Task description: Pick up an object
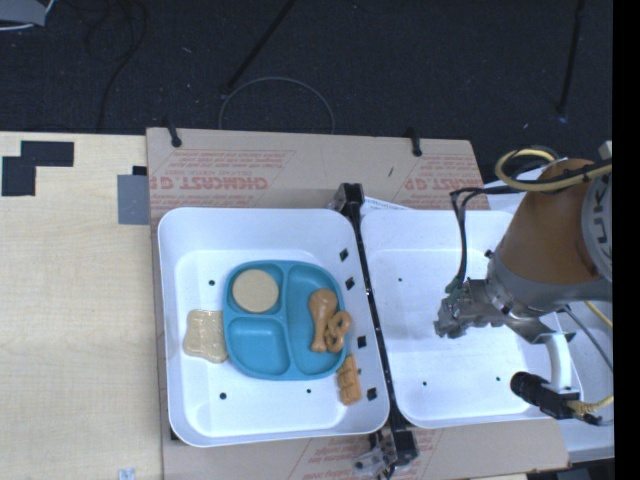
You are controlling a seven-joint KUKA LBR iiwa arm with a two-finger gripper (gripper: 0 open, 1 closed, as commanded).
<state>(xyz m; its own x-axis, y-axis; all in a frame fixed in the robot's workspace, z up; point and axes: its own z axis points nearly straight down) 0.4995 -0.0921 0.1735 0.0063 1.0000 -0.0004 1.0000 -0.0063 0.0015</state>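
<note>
Objects all sit in the left bin (180, 268), lower left-centre of frame, well apart from the gripper (452, 318), which is over the right bin (420, 238) at centre-right. Blue divided plate (262, 353) lies in the left bin's middle. Round tan cookie-like disc (254, 290) rests in the plate's upper-left compartment. Brown pretzel-shaped piece (328, 320) lies in the plate's right compartment, running top to bottom. Pale bread-like slice (205, 335) lies on the bin floor touching the plate's left edge. Small orange-brown block (348, 379) lies just off the plate's lower-right rim, near the divider between the bins. Nearest item to the gripper is the pretzel piece, still across the divider from it.

Gripper is low above the right bin's white floor, left of the wrist, pointing toward frame left. Nothing visible between its tips; whether it is spread or pressed together cannot be told, too dark and small. Arm (545, 243) enters from the right edge, orange band large in the right-centre, grey wrist section beneath it leaning down-left toward the bin. Black cable (461, 238) loops up from the wrist. Cardboard sheet (300, 168) lies under both bins.
</note>
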